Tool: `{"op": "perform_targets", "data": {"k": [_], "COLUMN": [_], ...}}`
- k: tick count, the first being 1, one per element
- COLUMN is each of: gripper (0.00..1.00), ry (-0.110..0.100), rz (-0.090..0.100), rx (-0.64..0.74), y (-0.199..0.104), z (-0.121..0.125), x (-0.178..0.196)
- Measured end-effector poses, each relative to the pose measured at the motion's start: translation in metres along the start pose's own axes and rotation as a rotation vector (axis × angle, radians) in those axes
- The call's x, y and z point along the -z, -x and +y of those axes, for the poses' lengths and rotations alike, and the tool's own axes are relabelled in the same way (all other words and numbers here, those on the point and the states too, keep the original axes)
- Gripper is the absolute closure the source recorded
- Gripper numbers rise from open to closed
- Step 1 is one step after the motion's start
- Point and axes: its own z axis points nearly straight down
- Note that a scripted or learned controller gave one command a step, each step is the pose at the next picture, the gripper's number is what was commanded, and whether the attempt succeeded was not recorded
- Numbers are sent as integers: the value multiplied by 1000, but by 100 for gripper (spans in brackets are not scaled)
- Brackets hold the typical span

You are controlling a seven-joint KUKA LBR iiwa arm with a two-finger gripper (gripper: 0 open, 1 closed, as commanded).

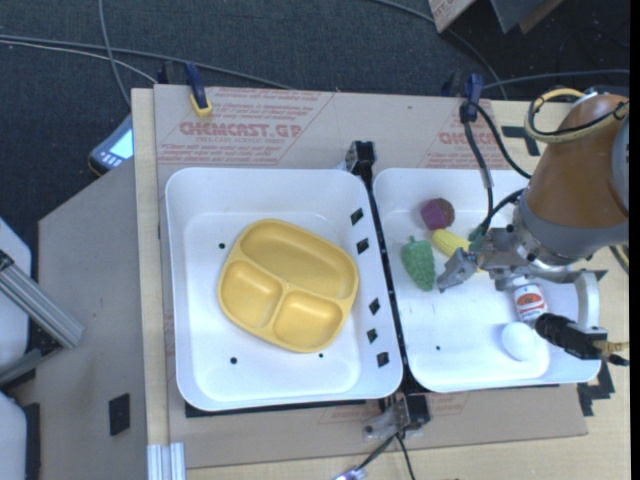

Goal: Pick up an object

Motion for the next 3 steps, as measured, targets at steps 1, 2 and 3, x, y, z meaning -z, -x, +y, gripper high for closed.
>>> {"op": "perform_targets", "data": {"k": [1, 2, 3], "gripper": [0, 0, 0], "ry": [13, 9, 11], "rz": [-2, -1, -1], "rx": [3, 2, 1], "y": [0, 0, -1], "z": [3, 13, 13], "x": [6, -50, -98]}}
